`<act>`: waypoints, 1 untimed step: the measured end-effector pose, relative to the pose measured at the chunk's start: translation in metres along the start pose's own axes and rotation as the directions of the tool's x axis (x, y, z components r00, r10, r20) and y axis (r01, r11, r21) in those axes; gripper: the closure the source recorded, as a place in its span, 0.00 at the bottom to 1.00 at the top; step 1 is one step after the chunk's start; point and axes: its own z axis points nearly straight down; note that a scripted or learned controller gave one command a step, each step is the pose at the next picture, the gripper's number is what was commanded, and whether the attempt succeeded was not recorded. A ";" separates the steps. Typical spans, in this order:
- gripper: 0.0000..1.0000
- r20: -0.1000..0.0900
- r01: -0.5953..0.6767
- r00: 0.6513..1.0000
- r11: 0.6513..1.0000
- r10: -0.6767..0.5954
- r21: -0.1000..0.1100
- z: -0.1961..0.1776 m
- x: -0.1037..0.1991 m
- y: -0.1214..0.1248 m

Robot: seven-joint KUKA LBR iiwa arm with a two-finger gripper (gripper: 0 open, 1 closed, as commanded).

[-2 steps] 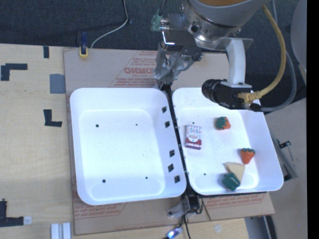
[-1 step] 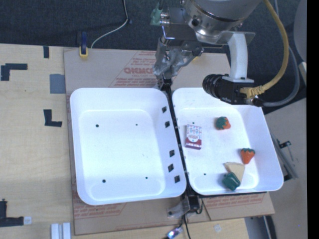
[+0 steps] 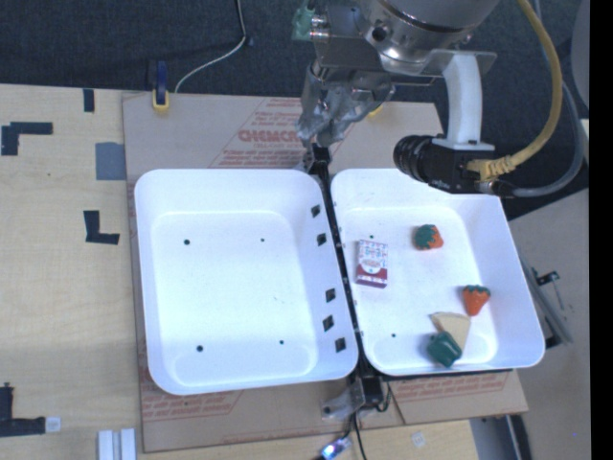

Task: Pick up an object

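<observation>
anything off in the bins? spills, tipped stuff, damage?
Nothing stands out. The right bin holds a small red-and-white packet, two orange-red toy pieces and a tan wedge touching a green piece, all lying loose, which suits picking. The gripper hangs above the bins' far edge.

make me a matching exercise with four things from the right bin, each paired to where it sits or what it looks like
Things:
1. red and white carton
2. orange and green piece
3. red strawberry-like piece
4. dark green piece

Descriptions:
A. near the bin's front edge, touching a tan wedge
B. farthest back of the four
C. closest to the divider between the bins
D. by the right wall, green top

Pairs: 1-C, 2-B, 3-D, 4-A
</observation>
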 end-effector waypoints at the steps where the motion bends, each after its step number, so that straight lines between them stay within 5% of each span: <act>1: 1.00 0.000 0.001 1.000 1.000 -0.001 0.001 -0.010 0.001 0.000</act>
